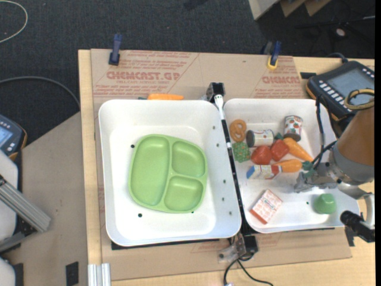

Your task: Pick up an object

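A: Item one, the jaws point(302, 182)?
B: Low in the right-hand shallow white plastic bin point(280, 220), on the grey arm with the orange band point(359, 145) that reaches in from the right. Whether they stand wide or narrow cannot be told; nothing is seen between them.

A: Candidates for the pick?
B: Just left of the jaws: an orange carrot-shaped plastic toy point(292, 165) and a red and white small tube point(266, 170). Above-left, near: a red plastic tomato point(262, 155), a second orange carrot point(297, 148), a dark cylindrical can point(260, 137). Farther up-left: a brown pretzel-shaped toy point(238, 127), a green leafy toy point(241, 152). Above: a small printed tin point(292, 124). Below-left: a flat red and white carton point(266, 206). Just right and below: a round green plastic cup point(325, 204).

A: Step in hand?
B: By my reading, the approach; no grasp yet. The next move calls for settling over one piece, likely the lower carrot, and closing.

A: Edges and room?
B: The pile above-left is crowded, pieces touching. Bare bin floor lies below the jaws, between carton and cup. The bin's right wall is near, behind the wrist.

A: Other stock on the desk point(178, 70)?
B: The left-hand white bin point(119, 219) holds a green three-compartment plastic plate point(168, 173), well apart.
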Robot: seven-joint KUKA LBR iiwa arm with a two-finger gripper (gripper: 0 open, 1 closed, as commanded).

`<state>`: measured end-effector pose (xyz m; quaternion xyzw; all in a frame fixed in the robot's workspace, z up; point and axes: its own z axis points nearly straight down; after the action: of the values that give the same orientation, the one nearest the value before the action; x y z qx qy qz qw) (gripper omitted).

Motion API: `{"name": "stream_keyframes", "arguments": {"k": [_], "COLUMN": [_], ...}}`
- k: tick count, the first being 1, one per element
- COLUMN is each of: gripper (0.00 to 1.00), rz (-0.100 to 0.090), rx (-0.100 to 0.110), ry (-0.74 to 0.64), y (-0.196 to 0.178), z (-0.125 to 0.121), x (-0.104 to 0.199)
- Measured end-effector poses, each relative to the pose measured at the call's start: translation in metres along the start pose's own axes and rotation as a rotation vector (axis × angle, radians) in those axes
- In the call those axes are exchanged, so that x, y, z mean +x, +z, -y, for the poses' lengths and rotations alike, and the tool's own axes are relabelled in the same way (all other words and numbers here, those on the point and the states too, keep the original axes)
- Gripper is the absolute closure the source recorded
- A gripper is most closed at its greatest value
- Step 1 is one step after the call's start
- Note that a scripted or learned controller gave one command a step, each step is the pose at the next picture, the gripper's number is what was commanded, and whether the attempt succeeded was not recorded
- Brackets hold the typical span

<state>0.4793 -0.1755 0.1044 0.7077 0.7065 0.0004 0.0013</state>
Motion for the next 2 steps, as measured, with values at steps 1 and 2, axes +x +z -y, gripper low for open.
{"name": "stream_keyframes", "arguments": {"k": [1,2], "gripper": [1.0,1.0], "rz": [-0.001,0.001], "rx": [-0.005,-0.002], "ry": [-0.007,-0.003], "y": [-0.0704,-0.077], "z": [-0.0021,-0.001], "x": [0.0417,0.039]}}
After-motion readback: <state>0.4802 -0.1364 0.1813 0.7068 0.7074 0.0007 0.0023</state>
